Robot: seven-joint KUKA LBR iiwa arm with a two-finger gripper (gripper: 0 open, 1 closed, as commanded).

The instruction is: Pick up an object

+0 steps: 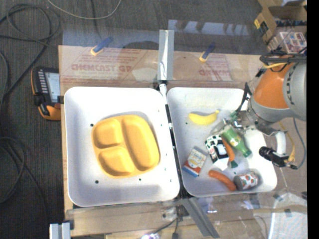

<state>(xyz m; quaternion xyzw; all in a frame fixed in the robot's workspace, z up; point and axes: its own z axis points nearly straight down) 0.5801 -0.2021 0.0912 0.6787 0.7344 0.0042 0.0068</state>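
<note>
In the right bin, jaws above green bottle, grip unclear, banana, carrot, sausage nearby.

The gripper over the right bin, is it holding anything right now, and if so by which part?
It cannot be told. The gripper sits low over the green bottle in the right bin, among the clutter, but the view shows nothing clearly in its grasp.

2 white bins, side by side. Left bin: 1 yellow tray with 3 compartments. Right bin: 1 banana, 1 green bottle, 1 black-and-white item, 1 small carton, 1 sausage, 1 carrot, 1 can.
</note>
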